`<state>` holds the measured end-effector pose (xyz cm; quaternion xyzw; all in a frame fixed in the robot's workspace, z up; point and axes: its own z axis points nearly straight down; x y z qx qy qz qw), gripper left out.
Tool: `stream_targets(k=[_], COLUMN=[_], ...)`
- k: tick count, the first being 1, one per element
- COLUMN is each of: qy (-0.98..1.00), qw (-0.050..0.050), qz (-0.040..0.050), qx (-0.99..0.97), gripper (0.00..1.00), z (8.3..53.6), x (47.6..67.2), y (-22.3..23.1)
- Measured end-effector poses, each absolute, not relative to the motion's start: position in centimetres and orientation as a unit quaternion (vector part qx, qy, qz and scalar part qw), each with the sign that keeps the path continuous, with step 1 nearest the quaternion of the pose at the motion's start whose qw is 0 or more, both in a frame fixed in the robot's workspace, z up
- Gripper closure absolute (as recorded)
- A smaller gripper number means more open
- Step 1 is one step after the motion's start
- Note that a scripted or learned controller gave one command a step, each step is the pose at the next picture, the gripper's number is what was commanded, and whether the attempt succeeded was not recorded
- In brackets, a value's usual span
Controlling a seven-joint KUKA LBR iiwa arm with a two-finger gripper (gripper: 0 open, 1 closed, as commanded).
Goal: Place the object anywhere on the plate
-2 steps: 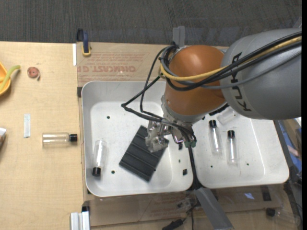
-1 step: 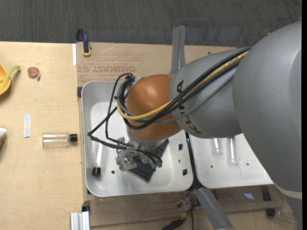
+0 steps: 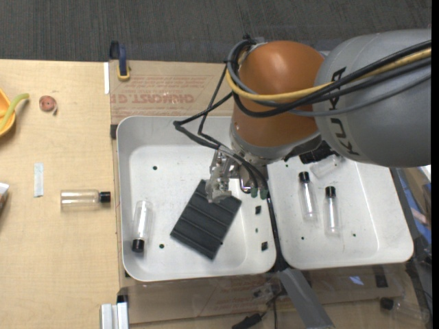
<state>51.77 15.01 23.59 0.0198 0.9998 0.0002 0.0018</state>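
A dark ribbed rectangular plate [image 3: 206,219] lies tilted on the floor of the left bin [image 3: 130,142]. My gripper [image 3: 221,182] hangs over the plate's upper corner, under the orange band of the arm [image 3: 278,91]. A clear vial with a black cap [image 3: 140,225] lies in the left bin, left of the plate. Two more capped vials [image 3: 306,196] [image 3: 332,210] lie side by side in the right bin [image 3: 384,252].
On the wooden bench left of the bins lie another clear vial [image 3: 84,198], a small white strip [image 3: 38,180], a pink disc [image 3: 46,103] and a yellow object [image 3: 7,112]. Black cables [image 3: 199,132] loop from the arm over the left bin's back rim.
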Motion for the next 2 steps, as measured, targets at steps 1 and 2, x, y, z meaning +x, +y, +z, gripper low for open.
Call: stream_targets(k=[1,2], qy=[1.0,0.992], qw=[0.0,0.002], qz=[-0.0002,0.0006], qx=[-0.025,-0.129], gripper=[1.0,1.0], z=[16.6,19.6], x=[47.8,56.8], y=[18.5,22.9])
